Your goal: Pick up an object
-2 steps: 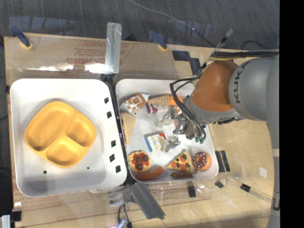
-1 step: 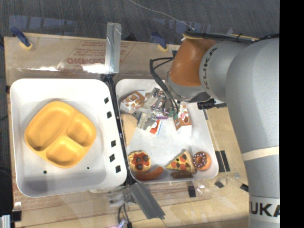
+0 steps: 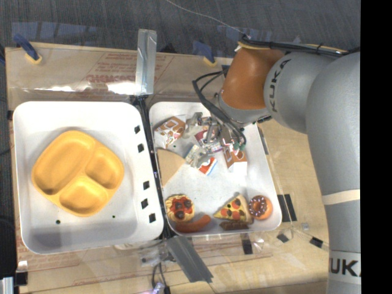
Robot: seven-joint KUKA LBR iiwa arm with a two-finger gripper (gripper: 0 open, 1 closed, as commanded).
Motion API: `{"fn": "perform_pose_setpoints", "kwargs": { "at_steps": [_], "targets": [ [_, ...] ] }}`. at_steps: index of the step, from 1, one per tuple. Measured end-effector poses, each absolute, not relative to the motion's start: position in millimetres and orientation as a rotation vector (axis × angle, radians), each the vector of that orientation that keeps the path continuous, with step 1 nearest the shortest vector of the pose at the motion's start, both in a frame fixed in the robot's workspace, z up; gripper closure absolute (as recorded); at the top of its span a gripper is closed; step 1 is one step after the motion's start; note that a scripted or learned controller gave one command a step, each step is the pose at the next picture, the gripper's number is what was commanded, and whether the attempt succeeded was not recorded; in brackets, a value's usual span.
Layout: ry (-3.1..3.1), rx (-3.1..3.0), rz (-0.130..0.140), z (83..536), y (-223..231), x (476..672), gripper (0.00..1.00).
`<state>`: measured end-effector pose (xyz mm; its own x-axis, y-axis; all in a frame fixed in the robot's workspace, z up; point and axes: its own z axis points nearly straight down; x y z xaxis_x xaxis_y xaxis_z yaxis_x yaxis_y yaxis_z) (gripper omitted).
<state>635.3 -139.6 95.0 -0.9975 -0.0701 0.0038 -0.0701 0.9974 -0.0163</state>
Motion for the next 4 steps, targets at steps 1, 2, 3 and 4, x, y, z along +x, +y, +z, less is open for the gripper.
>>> {"fn": "perform_pose_setpoints", "kwargs": {
  "at_steps": [1, 2, 3, 4],
  "targets": [
    [-3.101, 0.494, -0.002, 92.1, -179.1, 570.8, 0.0],
    [-3.101, 0.504, -0.002, 102.6, -177.0, 572.3, 1.0],
    [-3.15, 0.198, 0.006, 291.2, -138.7, 611.9, 1.0],
    [-3.083, 0.627, 0.003, 293.2, -174.1, 638.5, 1.0]
  ]
}}
